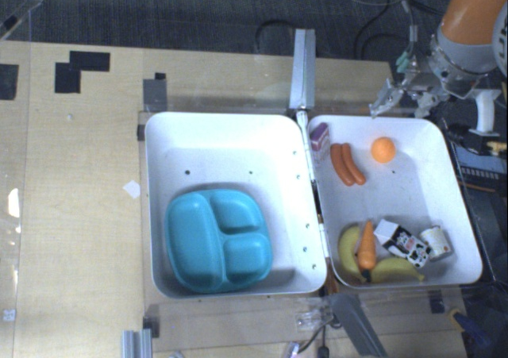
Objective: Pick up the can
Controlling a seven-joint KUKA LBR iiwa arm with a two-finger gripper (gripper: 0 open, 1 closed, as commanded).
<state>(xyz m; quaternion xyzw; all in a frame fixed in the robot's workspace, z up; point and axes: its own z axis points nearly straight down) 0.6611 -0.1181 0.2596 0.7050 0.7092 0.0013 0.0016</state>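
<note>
The can (319, 137) is small and purple with a pale top, tucked in the far left corner of the right bin (454, 190), just beside the sausages (347, 164). It seems upright, though its axis is hard to judge. The end effector (403, 98) hovers over the bin's far rim, well right of it, grasping nothing, fingers spread.

A flat, light wooden bench (71, 213) with two shallow white bins sitting right on top, side by side and touching in the middle. Left bin (198, 142) and right bin (429, 182) joined by a grey metal bar (302, 71) sticking up at the back. Some black square marks (79, 69) on the wood at the far left corner.
</note>
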